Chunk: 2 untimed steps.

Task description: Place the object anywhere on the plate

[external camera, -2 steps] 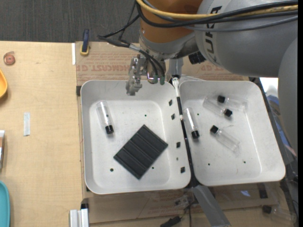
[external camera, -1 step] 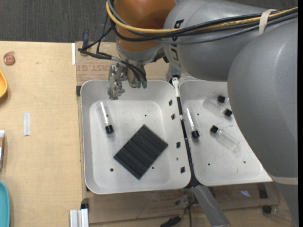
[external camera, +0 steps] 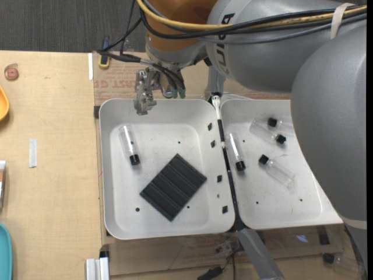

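A black ridged plate (external camera: 173, 186) lies at an angle on the floor of the left bin (external camera: 105, 174). A clear vial with a black cap (external camera: 129, 144) lies up-left of the plate, apart from it. My gripper (external camera: 143, 104) hangs over the far rim of the left bin, up and slightly right of that vial, and I see nothing held in it. In the right bin (external camera: 303, 212) lie more clear vials: one (external camera: 234, 151) by the dividing rim, one (external camera: 275, 169) in the middle and a pair (external camera: 269, 130) farther back.
The grey arm (external camera: 326, 98) covers the right side of the view and part of the right bin. The wooden bench (external camera: 52, 156) spreads to the left, with an orange item (external camera: 3, 107) and a teal item (external camera: 4, 252) at its left edge.
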### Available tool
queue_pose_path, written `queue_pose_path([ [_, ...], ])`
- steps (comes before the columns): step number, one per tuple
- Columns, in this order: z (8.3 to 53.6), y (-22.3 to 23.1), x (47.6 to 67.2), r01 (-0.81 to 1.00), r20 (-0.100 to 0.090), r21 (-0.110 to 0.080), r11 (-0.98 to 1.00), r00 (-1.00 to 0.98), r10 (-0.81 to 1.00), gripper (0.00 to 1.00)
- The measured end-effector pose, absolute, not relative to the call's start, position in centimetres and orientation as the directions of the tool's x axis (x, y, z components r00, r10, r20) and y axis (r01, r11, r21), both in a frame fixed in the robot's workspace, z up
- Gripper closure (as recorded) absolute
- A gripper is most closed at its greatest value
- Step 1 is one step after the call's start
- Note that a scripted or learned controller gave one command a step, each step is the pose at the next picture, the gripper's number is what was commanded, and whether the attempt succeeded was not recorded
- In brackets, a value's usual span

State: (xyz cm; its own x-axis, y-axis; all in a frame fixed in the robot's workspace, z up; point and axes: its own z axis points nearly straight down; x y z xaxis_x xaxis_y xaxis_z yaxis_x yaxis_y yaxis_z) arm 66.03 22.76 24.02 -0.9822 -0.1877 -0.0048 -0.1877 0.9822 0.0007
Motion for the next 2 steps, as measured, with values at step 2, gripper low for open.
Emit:
queue_pose_path([
  [2, 30.1, 17.3, 65.8, -0.317, -0.003, 0.0, 0.948, -0.948, -0.317, 1.0],
])
